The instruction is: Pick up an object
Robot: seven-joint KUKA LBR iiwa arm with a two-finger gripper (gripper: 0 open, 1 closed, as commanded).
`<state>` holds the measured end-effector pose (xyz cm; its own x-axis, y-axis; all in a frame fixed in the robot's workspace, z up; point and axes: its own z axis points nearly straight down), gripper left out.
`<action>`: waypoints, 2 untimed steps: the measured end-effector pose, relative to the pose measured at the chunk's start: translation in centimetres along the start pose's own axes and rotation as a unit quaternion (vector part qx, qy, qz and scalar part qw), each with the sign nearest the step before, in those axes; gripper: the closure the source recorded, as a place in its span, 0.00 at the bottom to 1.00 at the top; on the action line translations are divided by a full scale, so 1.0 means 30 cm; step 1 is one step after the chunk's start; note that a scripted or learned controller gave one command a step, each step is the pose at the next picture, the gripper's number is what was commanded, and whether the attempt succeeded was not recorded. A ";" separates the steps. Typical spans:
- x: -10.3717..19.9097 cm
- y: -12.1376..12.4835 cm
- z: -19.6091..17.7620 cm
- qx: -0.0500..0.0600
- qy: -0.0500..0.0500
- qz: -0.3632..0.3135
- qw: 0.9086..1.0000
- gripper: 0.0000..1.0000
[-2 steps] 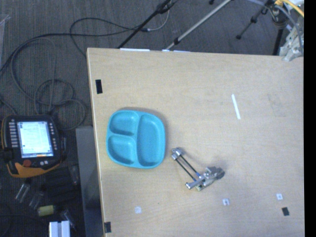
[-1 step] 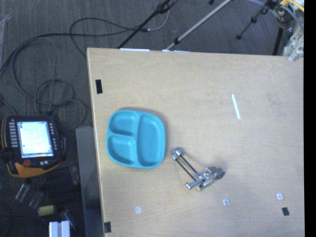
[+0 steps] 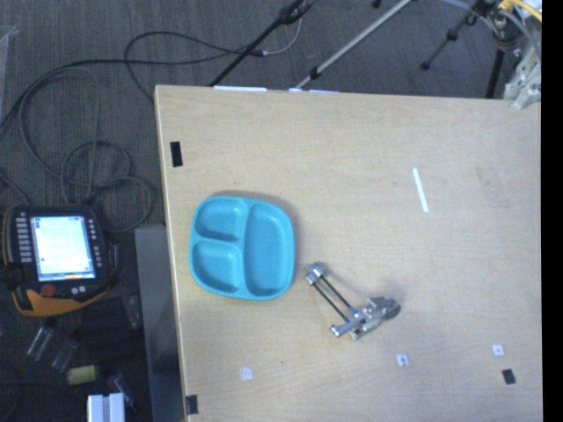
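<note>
A pale wooden bench top (image 3: 369,148) takes up most of the camera view, running from its left edge near the middle of the frame across to the right; around it lies dark grey carpet (image 3: 70,25), with black cables (image 3: 88,69) looping over the floor to the upper left and the thin legs of light stands (image 3: 387,11) crossing along the top; on the floor left of the bench sits a teach pendant (image 3: 60,249), its screen lit and facing up; the things that could be picked up lie on the lower left part of the bench; the bigger one is a light blue divided plate (image 3: 264,249) with rounded corners, two small compartments on its left and one long compartment on its right, lying flat near the bench's left edge; just beside its lower right corner, apart from it, lies a metal hand tool (image 3: 347,306) with two long thin bars set at a slant and a chunkier head at its lower right end; a short white strip (image 3: 420,190) lies well apart, up and to the right; small black tape marks (image 3: 176,154) sit near the bench edges; whether the pincer is open or closed cannot be told here
</note>
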<state>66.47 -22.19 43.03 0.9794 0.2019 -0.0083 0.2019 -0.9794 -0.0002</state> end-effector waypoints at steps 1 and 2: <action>0.001 -0.002 0.001 0.000 0.000 -0.007 1.000 1.00; 0.001 -0.002 0.001 0.000 0.000 0.000 1.000 1.00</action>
<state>66.50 -22.12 42.99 0.9792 0.2025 -0.0086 0.2025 -0.9793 -0.0007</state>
